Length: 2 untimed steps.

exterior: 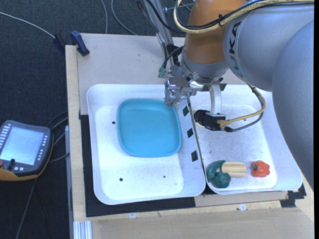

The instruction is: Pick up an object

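Sweeping from the left: a grey handheld control pendant [22,147] lies off the counter [124,59], parked clear of the work. Next, the left shallow white bin [102,183] carries a flat turquoise plastic plate [148,127], lying level near its middle. Right at the plate's upper right corner hangs the end effector [172,96], low over the dividing rim, probably lining up on that edge. Whether it's wide or narrow, I cannot tell; the orange-and-grey wrist crowds it. Over in the right shallow white bin [239,133], tucked along the near wall: a dark green toy vegetable [218,174], a tan block-shaped piece [234,169], a small red toy pepper [259,169]. The arm's bulk hides that bin's far corner.
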Each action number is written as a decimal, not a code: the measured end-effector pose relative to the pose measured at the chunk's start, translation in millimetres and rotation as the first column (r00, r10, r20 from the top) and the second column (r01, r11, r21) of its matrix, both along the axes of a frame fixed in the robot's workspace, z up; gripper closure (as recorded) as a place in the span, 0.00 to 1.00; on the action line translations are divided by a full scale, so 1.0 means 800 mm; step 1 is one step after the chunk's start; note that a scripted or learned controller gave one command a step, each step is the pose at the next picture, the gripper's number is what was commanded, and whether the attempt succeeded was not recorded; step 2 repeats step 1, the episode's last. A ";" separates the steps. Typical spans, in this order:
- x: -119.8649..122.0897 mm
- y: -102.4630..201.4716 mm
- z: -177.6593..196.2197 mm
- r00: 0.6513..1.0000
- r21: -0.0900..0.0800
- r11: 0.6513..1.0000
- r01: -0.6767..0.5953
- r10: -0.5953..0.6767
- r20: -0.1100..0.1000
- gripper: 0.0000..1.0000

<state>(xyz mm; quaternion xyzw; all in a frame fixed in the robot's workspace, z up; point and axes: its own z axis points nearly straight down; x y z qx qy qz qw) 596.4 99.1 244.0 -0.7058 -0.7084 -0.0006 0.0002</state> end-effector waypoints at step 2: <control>0.000 -0.003 0.000 1.000 -0.001 1.000 0.003 -0.003 0.000 0.00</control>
